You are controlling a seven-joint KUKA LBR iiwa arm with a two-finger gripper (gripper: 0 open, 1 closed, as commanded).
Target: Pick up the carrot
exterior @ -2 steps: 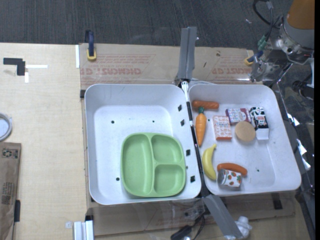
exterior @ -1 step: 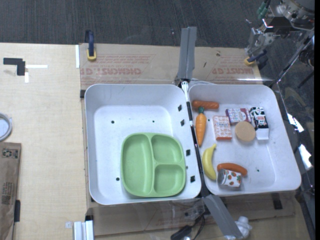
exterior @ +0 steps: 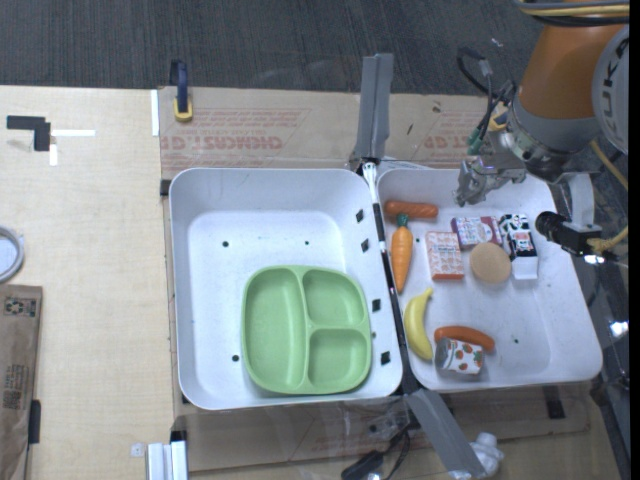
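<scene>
Nearest the lens, the pale green three-compartment plastic plate (exterior: 306, 330) sits in the left white bin (exterior: 200, 268). Against the right bin's left wall lies the slim orange carrot (exterior: 401, 253), leaf end up (hot dog just above): approach along its length. Whether the metal claw (exterior: 483, 182) is apart, I cannot tell. Cardboard lettering is unreadable.

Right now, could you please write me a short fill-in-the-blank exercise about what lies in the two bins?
1. The green divided plate lies in the ____ bin of the camera view.
2. The carrot lies with its green top toward the far side, along the right bin's ____ wall.
3. The yellow fruit just near of the carrot is a ____.
4. The gripper hangs over the ____ bin, apart from the carrot.

Missing words: left; left; banana; right
</scene>
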